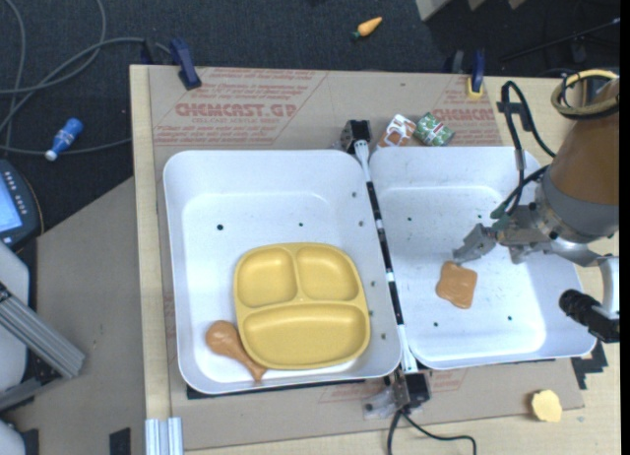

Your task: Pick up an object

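Two shallow white bins sit side by side on the bench. The left bin point(197, 197) carries a yellow divided plate point(300, 305) toward its near edge, with a tan toy drumstick point(232, 345) tucked against the plate's near-left corner, its bone end pointing toward the bin's near edge. The right bin point(433, 172) holds a small brown toast-like slice point(457, 286), lying flat a little nearer the near edge than the far one, roughly midway between the bin's left and right walls.

The grey arm reaches over the right bin's right edge, and its gripper point(479, 243) hangs just above and to the right of the slice (the slice is not between the fingers). How wide the fingers stand cannot be told from this slant.

Outside the bins, two small printed packets point(418, 130) lie on the bench by the right bin's far-left corner, and a yellow lump point(545, 405) rests near the bench's near-right corner. On the dark floor beyond the bench lie a small orange piece point(368, 26) and a blue bottle point(65, 137).
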